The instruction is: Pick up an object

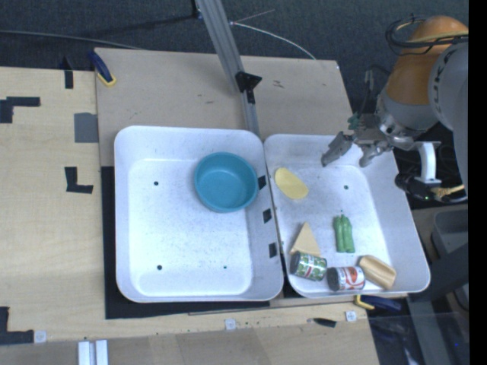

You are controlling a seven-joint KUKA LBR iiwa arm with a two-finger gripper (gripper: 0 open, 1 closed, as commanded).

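My gripper [352,155] hangs open over the far part of the right bin [396,204], its two fingers spread with nothing between them. Below it in that bin lie a yellow oval piece [291,184], a yellow wedge [306,239], a green pickle-like piece [344,233], a green can [308,265], a red can [346,277] and a tan bread roll [377,271]. A blue bowl [225,182] sits in the left bin [152,226], near its far right side.
A grey metal pole [228,52] slants down to the seam between the bins. The arm's orange band [426,59] and cables stand at the right edge. Black tape marks [72,179] lie on the wooden bench at the left.
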